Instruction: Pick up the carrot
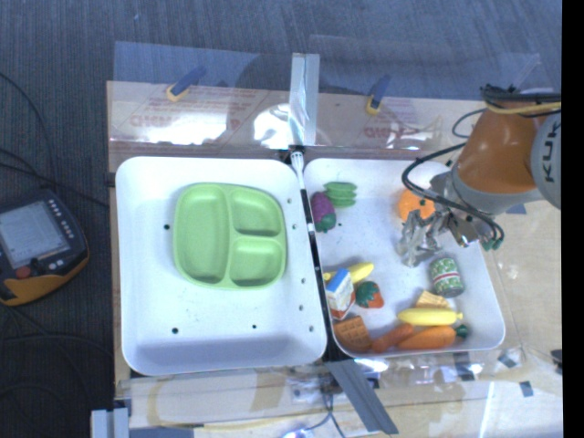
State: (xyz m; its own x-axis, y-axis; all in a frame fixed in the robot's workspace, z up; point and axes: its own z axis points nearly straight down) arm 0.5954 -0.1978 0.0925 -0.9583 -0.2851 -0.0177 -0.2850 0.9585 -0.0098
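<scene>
Behind banana (429, 317), carrot (425, 338) half-hidden.

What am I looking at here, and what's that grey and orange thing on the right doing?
It is a robot arm, filmed by one camera fixed above the bench. Its gripper hangs over the right bin, with nothing visibly between the fingers. That bin holds toy food: the carrot along the near edge, a banana, a can and an eggplant. The left bin holds a green divided plate.
</scene>
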